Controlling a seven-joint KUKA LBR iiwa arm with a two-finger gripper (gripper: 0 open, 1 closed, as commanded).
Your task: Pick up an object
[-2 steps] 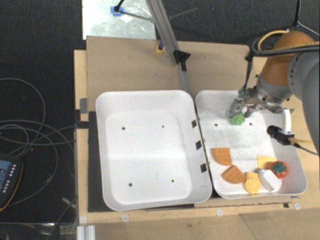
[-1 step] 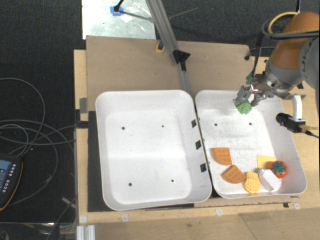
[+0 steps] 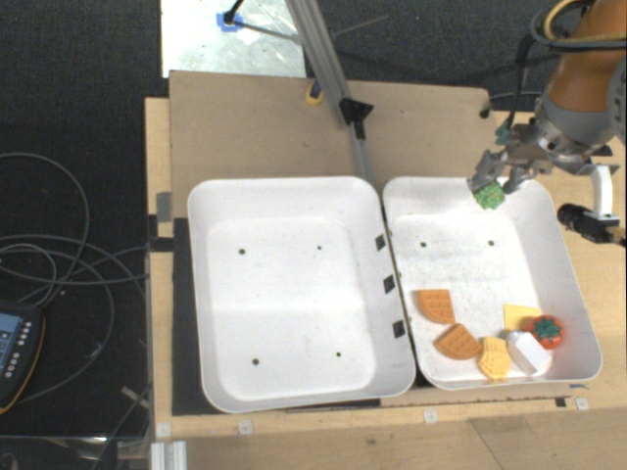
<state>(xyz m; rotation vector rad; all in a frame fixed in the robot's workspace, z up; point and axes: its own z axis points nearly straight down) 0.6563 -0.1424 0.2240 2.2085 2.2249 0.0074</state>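
My gripper (image 3: pixel 493 188) hangs over the far edge of the right bin (image 3: pixel 549 233), and a small green object (image 3: pixel 490 197) sits between its fingertips, lifted above the bin floor. The fingers are shut on it. In the near part of that bin lie two orange waffle-like pieces (image 3: pixel 436 305) (image 3: pixel 457 342), a yellow waffle piece (image 3: pixel 495 359), a yellow wedge (image 3: pixel 520 315), a white block (image 3: pixel 527 353) and a red tomato-like toy (image 3: pixel 548 332).
The left bin (image 3: pixel 284 292) stands beside the right one, joined by black clips (image 3: pixel 389 283). A grey tripod leg (image 3: pixel 328 62) slants across the far bench. Cables and a handheld pendant (image 3: pixel 15 346) lie on the floor at left.
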